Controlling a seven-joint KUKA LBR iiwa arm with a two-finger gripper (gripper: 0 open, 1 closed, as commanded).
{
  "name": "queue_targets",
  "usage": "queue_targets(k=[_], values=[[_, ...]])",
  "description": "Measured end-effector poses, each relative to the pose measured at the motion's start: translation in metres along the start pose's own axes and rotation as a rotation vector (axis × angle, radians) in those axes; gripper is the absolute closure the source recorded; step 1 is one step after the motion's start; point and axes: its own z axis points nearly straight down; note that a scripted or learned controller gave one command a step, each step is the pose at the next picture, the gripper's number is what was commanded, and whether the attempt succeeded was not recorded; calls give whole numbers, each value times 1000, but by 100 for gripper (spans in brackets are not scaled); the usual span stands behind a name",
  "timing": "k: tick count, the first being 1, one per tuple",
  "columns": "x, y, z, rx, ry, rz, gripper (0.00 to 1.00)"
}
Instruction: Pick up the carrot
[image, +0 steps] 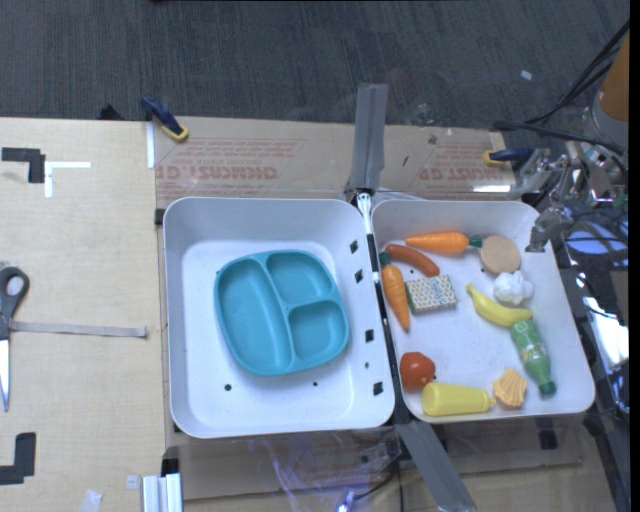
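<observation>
The carrot (440, 241) lies at 12 o'clock in the right bin (570, 340), flat, green stub toward 3 o'clock. A second orange piece (396, 296) runs along the bin's 9 o'clock wall, also carrot-like, so the target is ambiguous. The top one is the freer pick. A sausage (413, 259) sits just beside it at 7 o'clock, a cracker (431, 293) lower. The tool (545, 215) hangs near the bin's 2 o'clock corner; whether it is apart or together cannot be told. Best approach: come down mid-body, span across the short axis, keep clear of the sausage and bin wall.
</observation>
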Motion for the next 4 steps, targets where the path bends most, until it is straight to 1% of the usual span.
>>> queue_targets(k=[1,2,3,4], values=[[3,108,11,-1,0,7,0],[-2,60,106,0,2,264,0],[-6,54,148,0,-7,504,0],[-3,74,149,0,-6,879,0]])
